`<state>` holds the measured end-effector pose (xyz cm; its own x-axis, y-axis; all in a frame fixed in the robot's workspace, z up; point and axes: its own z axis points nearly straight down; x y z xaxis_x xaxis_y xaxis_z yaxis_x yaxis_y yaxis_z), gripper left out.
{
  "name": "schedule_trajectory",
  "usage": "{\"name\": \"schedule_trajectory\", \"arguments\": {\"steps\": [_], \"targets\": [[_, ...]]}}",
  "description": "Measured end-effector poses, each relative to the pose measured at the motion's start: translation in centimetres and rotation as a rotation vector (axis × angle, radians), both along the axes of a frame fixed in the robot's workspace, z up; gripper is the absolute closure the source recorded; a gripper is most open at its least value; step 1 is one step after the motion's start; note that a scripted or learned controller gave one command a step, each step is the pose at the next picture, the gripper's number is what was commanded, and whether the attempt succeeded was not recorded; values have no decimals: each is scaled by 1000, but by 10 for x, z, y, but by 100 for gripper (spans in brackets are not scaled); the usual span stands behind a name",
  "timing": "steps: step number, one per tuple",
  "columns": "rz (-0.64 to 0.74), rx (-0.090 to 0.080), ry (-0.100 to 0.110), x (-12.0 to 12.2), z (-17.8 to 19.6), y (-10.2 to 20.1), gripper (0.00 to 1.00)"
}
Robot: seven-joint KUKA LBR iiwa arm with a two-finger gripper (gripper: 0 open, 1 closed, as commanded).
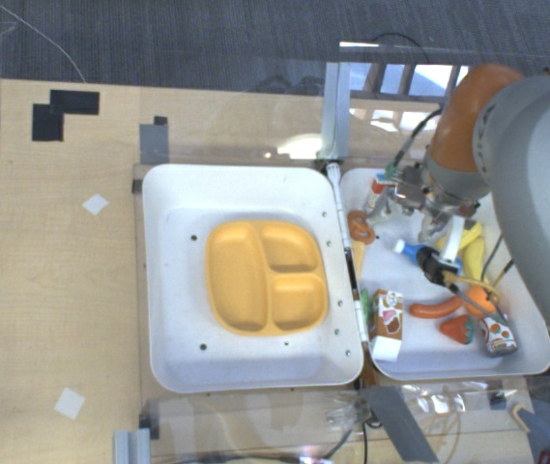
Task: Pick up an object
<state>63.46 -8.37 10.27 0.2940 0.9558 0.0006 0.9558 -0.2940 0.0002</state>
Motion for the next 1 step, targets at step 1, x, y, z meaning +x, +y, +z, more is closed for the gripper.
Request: {"name": "schedule_trajectory", "arguments": {"steps": [1], "targets": [[122, -5, -19, 4, -7, -4, 0]]}}
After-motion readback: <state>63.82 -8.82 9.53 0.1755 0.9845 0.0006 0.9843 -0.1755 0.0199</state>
